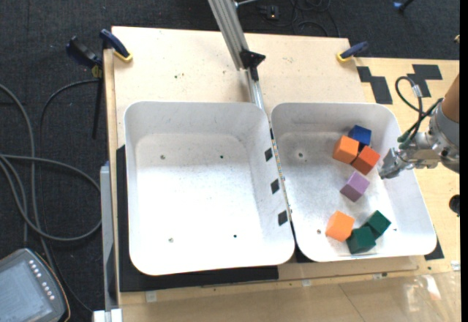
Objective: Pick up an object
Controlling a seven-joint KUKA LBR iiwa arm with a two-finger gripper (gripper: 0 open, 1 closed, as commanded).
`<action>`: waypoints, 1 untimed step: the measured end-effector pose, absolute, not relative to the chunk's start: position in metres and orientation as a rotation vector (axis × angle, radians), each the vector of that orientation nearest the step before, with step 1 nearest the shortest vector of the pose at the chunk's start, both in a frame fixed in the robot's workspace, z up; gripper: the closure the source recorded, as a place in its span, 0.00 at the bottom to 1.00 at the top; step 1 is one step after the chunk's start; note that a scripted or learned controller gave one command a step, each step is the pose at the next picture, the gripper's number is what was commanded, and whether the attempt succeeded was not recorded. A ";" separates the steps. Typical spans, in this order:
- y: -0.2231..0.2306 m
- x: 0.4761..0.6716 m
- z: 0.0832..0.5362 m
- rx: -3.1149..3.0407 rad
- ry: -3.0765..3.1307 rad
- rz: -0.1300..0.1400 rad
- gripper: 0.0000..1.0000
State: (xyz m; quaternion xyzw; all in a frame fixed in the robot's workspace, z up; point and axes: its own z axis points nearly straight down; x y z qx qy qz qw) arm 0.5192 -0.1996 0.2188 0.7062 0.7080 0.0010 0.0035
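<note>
No block is picked up yet: the end effector (pixel 389 167) sits low by the right bin's (pixel 409 189) far wall, just beside an orange block (pixel 368 159), and I cannot tell how its tips are set. The blocks all lie in that bin: blue (pixel 360 135), another orange (pixel 346 148), purple (pixel 355 186) and two green (pixel 369 233). The purple block has open room around it, and the green ones crowd the near rim.

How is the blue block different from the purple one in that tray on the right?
The blue block is a deep, strong blue; the purple block is pale lilac. The blue block sits nearer the bin's far edge, touching an orange block; the purple block lies toward the middle, apart from the others. Both are small cubes in the right bin.
</note>
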 end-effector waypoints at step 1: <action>-0.210 0.521 0.268 2.214 2.219 0.003 1.00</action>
